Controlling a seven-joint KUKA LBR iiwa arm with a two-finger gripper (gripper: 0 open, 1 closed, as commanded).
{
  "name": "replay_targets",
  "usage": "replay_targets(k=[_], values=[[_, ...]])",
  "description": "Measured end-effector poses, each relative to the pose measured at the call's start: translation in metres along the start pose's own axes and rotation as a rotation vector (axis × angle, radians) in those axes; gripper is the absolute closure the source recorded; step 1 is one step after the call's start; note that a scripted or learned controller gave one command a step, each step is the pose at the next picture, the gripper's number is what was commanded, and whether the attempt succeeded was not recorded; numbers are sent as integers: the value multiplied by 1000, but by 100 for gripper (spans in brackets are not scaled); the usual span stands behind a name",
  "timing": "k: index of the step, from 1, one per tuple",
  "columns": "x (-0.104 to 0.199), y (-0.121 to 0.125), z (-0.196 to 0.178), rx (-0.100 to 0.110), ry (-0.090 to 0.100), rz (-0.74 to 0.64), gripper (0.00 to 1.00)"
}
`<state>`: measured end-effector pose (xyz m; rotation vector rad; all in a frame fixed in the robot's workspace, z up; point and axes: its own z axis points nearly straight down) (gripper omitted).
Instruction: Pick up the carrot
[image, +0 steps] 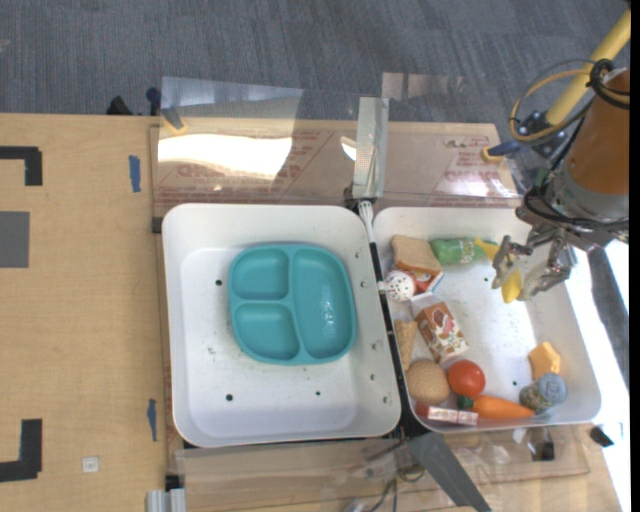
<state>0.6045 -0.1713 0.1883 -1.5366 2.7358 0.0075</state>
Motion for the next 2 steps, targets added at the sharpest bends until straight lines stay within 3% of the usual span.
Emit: replay_targets(k=[1,2], values=[[53,-13,5,5,2,-574,100],[5,-78,-111,14,2,-575,100]])
